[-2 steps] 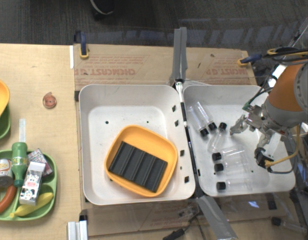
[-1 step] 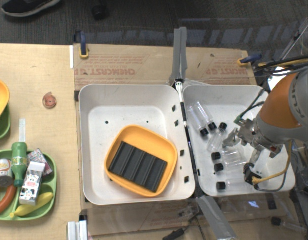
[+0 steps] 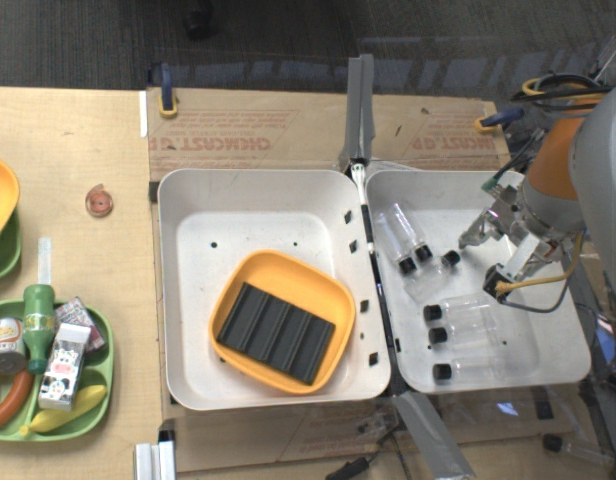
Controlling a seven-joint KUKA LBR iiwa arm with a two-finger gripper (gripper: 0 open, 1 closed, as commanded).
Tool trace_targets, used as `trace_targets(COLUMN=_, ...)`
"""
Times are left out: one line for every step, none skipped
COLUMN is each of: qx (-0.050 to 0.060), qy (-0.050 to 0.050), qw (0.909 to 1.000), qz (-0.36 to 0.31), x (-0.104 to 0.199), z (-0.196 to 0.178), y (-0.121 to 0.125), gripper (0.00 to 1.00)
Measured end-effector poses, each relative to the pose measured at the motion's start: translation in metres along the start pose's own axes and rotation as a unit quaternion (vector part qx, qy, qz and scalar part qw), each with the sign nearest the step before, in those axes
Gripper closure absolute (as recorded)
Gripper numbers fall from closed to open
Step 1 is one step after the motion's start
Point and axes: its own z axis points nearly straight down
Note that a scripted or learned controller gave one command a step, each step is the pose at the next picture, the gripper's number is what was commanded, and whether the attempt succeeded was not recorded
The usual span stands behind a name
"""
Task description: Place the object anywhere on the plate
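Note:
A square yellow plate (image 3: 333,293) lies in the left bin (image 3: 188,268), towards its front. A black ridged rectangular object (image 3: 276,332) rests flat on the plate, turned at a slant and well inside the rim. My gripper (image 3: 486,258) hangs over the right bin (image 3: 558,363), near its right side and far from the plate. Its fingers are open with nothing between them. The orange band (image 3: 553,163) of the arm shows above it.
Several clear vials with black caps lie in the right bin, such as one vial (image 3: 398,228) near the divider and another vial (image 3: 463,316) lower down. A green tray (image 3: 93,393) of toy food sits on the wooden table at the left.

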Motion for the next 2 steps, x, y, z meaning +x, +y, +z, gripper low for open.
trace_targets(qx=0.006, qy=0.006, qw=0.9983, qz=0.057, x=-0.019, z=-0.002, y=0.022, gripper=0.0)
trace_targets(qx=0.001, qy=0.0, qw=0.9936, qz=0.113, x=-0.025, z=0.0, y=0.0, gripper=0.0)
